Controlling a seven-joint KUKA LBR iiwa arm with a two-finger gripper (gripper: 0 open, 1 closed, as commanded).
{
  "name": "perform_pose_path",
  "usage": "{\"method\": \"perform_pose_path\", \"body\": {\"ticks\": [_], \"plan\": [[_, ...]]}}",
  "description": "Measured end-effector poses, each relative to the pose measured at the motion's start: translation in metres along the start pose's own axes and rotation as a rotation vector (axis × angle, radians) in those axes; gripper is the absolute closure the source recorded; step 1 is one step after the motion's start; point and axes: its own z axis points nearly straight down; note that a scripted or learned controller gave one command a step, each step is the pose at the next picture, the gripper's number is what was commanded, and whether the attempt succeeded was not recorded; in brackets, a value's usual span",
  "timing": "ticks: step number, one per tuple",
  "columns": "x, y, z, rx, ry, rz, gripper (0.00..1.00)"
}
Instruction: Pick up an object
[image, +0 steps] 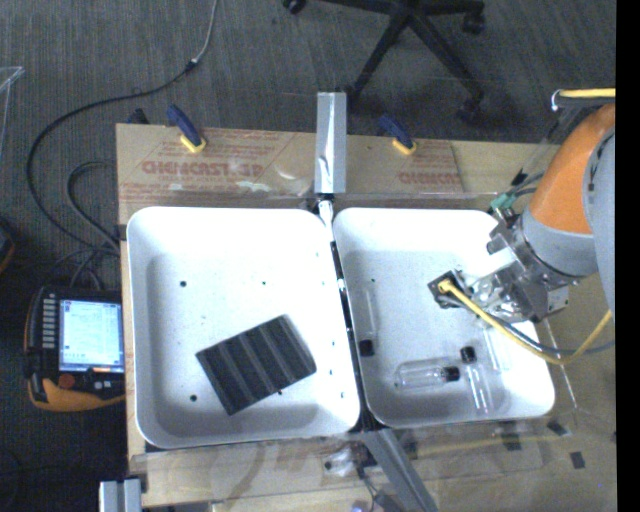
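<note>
While over right bin (400, 250) — gripper (487, 293).

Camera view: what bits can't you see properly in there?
Camera view, right white bin:
- Clear see-through bottle-like thing: blends into the white, outline blurry.
- Tiny black piece: too small to name.
- Bin floor under the grey claw: hidden by the claw.

Grey carpet floor (80, 60); black office chair base (397, 35) (castors showing) at top; plywood bench (230, 168) below.
</note>
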Motion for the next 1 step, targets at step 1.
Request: {"method": "perform_pose_path", "body": {"ticks": [1], "plan": [[0.0102,0.0751,0.0353,0.000,-0.001,0.005,1.00]]}}
